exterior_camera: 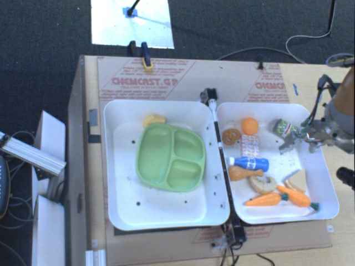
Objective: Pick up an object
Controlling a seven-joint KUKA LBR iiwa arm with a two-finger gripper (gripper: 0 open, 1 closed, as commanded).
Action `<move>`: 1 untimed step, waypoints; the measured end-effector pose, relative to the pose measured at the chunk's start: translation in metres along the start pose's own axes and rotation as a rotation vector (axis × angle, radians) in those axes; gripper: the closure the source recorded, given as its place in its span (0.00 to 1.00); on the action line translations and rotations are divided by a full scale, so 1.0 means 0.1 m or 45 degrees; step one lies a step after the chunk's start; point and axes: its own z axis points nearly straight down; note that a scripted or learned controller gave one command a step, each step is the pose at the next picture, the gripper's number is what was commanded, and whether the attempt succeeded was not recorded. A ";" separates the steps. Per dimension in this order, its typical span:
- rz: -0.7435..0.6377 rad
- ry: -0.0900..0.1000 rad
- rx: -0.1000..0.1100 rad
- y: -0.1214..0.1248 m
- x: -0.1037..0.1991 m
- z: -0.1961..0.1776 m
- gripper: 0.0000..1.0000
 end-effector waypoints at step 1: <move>0.000 0.001 -0.013 0.50 0.53 1.17 0.00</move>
